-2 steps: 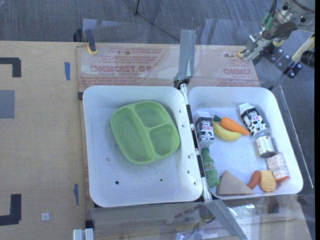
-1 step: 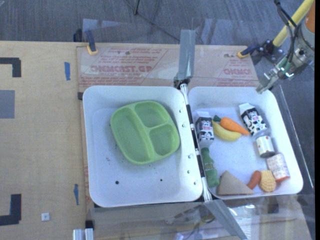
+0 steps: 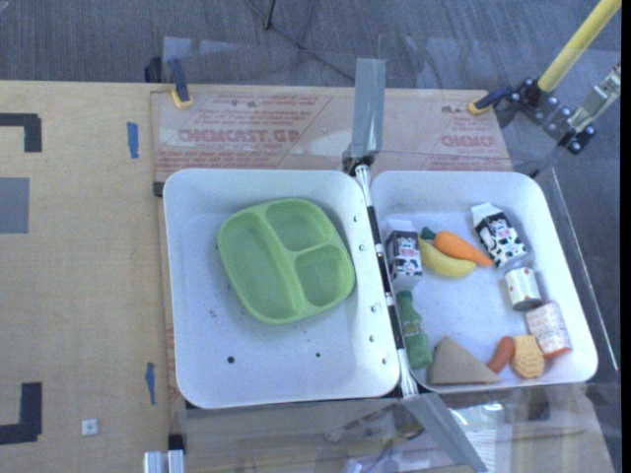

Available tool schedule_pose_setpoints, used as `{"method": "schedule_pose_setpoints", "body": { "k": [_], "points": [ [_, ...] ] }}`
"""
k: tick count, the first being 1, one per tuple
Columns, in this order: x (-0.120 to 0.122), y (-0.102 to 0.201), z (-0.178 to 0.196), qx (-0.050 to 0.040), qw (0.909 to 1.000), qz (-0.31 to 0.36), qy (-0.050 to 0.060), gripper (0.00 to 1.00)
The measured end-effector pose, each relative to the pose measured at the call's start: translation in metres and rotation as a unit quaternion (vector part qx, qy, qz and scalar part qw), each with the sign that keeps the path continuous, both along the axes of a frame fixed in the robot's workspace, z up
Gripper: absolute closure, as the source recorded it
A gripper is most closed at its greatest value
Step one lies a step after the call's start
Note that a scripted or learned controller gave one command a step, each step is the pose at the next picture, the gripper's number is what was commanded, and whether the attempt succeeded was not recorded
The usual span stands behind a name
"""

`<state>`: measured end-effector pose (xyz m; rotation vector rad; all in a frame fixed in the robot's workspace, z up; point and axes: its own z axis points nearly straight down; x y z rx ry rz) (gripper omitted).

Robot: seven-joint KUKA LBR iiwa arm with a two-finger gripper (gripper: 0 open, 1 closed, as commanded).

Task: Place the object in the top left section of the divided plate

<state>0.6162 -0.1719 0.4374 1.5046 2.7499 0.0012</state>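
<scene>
A green divided plate is seen lying empty in the left bin, while toy foods, among them a carrot, a banana and two milk cartons, are crowded into the right bin. The tool's state cannot be told. Which object is meant is left unsaid by the task (a wrong pick is judged likely), and neighbours may be nudged or dragged along.

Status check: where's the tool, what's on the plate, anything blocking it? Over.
Green three-section plastic plate sits bare in left white bin. Toy foods, orange carrot among them, lie in right white bin. Nothing over the plate.
</scene>
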Motion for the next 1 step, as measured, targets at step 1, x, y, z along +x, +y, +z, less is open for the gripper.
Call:
{"method": "schedule_pose_setpoints", "body": {
  "k": [1],
  "points": [
    [0.0197, -0.052, -0.075, -0.0001, 0.9993, 0.037, 0.001, 1.0]
  ]
}}
